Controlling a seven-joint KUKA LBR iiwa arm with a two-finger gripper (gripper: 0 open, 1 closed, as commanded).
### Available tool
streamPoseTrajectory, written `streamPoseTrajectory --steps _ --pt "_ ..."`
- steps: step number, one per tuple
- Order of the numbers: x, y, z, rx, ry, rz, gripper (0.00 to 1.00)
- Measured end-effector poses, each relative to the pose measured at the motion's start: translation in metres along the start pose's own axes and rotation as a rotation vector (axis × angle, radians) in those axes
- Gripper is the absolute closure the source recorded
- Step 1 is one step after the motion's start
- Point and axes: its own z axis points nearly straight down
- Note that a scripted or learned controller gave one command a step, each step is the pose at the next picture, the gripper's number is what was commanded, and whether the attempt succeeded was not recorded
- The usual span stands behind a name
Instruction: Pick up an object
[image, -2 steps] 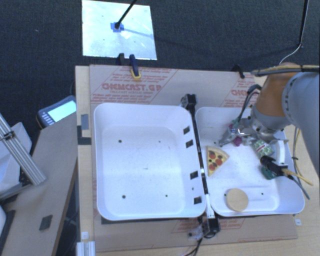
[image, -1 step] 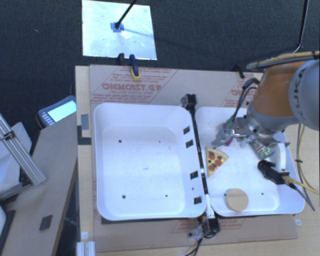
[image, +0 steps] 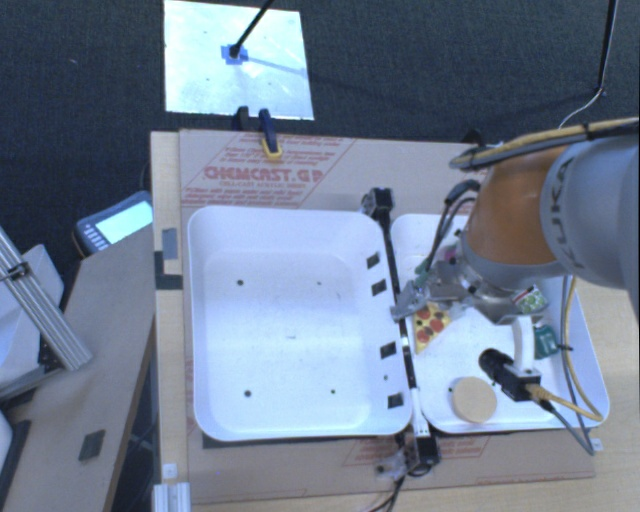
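Observation:
My gripper (image: 432, 298) hangs low over the left part of the right bin (image: 585, 385), under the grey arm with its orange band. Directly below it lies a flat yellow piece with red dots (image: 430, 324), partly covered by the gripper. A tan round disc (image: 473, 400) rests near the bin's front edge. A small green object (image: 545, 341) lies at the right side, and a small multicoloured item (image: 530, 299) peeks out from under the wrist. I see nothing held by the gripper.
The left bin (image: 215, 300) sits beside the right one, with a black-clipped divider (image: 390, 300) along their shared rim. Both stand on a cardboard sheet (image: 270, 170). A wooden bench edge and metal rail are at far left.

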Motion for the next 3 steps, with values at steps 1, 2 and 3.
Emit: streamPoseTrajectory --steps 1,2,3 --pt "-0.004 0.002 -0.011 -0.005 -0.002 0.005 1.0" --pt "0.029 0.01 -0.084 -0.01 -0.001 0.001 1.0" --pt "0.06 0.02 -0.169 -0.013 0.0 0.001 1.0"
